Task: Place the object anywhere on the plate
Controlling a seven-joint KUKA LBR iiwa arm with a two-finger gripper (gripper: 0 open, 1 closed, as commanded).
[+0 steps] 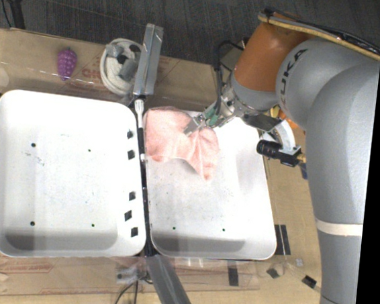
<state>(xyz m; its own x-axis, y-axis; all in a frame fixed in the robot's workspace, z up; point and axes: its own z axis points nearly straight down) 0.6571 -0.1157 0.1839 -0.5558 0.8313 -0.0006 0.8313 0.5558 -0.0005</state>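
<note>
A tan wooden bench (185,73) stands on dark grey carpeted floor (91,2).

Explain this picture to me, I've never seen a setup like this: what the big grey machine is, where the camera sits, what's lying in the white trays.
The big grey shape with the orange band is a robot arm, reaching in from the right. The single camera is fixed above the bench and looks down at a slant. On the bench sit two shallow white bins side by side: the left bin and the right bin. At the arm's tip is its hand, a two-finger gripper. It is down on a crumpled pink cloth in the far part of the right bin; the cloth bunches up at the fingers, so it seems pinched. Behind the bins on the bench lie a small purple object and a white coil of cable. I cannot make out a plate.
</note>
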